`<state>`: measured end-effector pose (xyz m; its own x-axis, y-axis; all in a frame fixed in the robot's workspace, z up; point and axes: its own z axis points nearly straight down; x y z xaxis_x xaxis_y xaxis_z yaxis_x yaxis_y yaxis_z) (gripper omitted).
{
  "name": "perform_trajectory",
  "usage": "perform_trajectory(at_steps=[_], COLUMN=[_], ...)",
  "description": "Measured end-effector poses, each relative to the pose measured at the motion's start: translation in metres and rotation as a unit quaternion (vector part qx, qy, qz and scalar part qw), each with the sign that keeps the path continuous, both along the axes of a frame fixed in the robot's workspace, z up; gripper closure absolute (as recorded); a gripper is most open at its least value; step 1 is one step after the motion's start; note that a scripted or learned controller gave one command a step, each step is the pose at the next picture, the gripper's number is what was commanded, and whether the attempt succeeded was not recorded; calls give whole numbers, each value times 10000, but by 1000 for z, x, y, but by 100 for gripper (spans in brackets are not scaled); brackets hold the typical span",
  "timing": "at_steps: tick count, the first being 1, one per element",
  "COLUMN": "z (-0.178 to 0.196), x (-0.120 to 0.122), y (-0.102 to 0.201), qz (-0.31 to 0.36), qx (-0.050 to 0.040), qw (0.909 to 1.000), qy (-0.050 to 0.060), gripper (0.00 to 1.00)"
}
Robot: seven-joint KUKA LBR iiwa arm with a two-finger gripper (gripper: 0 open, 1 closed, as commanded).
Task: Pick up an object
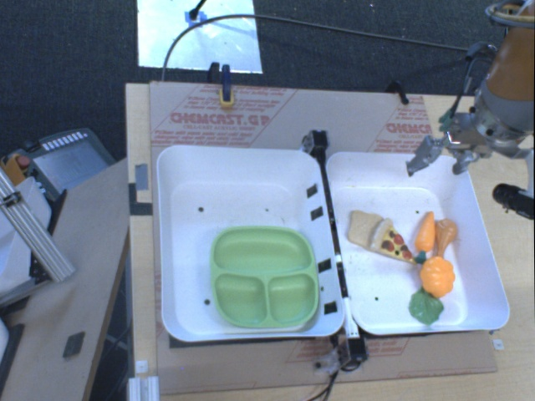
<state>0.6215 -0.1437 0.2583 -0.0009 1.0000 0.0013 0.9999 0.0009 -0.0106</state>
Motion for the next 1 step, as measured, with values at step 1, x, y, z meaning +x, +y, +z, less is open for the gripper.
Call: perform_trajectory(at_steps=[1], z=[8], x=[2], y=[0], qz=[11], qx=[-9], qw=[10000], qy=[-62], gripper=[0])
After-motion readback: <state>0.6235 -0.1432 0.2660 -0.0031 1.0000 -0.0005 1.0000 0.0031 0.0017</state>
